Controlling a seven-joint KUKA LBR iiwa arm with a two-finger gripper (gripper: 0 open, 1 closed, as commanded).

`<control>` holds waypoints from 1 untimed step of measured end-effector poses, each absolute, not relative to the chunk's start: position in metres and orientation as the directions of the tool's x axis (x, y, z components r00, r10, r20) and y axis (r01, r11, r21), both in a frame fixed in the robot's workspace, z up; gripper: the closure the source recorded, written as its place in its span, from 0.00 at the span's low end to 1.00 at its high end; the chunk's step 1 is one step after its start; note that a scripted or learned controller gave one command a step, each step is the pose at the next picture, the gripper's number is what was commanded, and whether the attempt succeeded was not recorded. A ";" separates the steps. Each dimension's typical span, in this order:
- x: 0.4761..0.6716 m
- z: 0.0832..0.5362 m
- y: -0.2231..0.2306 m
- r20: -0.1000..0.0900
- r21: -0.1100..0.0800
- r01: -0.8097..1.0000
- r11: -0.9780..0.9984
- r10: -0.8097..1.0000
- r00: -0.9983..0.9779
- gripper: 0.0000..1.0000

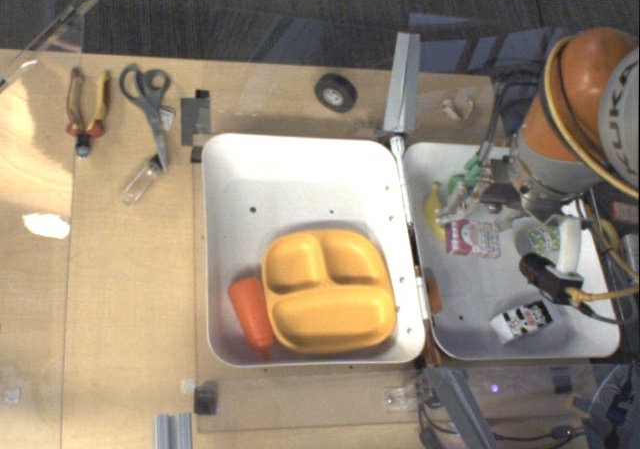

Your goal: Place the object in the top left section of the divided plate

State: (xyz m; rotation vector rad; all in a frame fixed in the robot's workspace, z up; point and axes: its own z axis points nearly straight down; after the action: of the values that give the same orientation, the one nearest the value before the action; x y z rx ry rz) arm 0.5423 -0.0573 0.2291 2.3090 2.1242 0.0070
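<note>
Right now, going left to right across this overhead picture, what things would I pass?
Red-handled pliers → scissors → orange carrot-like object → yellow divided plate → pink packet → black-and-white object.

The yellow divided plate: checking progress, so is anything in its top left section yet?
Empty. The yellow divided plate in the left white bin shows bare yellow in all three sections.

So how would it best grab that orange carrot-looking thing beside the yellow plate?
Probably from straight above, at the upper half of the orange piece, with the fingers closing across its narrow width. It lies flat and elongated, wedged between the divided plate and the left bin's wall, so sideways approaches look blocked.
</note>
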 end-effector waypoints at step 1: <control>0.543 0.290 0.019 0.001 0.007 1.000 0.021 1.000 -0.021 1.00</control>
State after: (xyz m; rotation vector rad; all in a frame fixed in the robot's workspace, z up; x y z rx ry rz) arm 0.5426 0.0185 0.2904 2.1948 2.2420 0.0083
